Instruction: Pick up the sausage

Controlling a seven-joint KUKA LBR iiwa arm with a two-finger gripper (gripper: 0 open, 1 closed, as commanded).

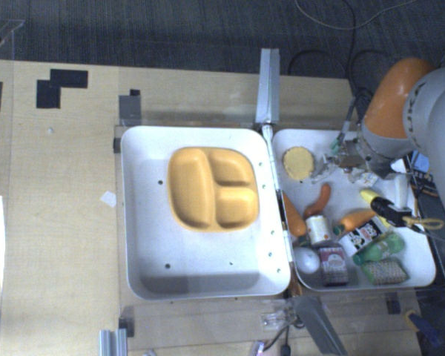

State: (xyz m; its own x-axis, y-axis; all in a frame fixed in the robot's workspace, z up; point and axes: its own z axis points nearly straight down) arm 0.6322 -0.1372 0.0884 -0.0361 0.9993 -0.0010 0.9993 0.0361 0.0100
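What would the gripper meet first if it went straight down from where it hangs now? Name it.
Most likely the bare floor of the right bin. The gripper hangs beside the round yellow lid, with the sausage a little nearer the camera. Depth is hard to judge from this slant.

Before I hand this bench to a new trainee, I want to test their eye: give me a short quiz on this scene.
1. True or false: the sausage lies in the left bin.
2. What sits in the left bin? A) a yellow tray B) a green bottle C) a round cracker
3. Fill in: the gripper hangs over the ____ bin, up and to the right of the sausage.

Key: 1 false, it lies in the right bin. 2 A. 3 right.
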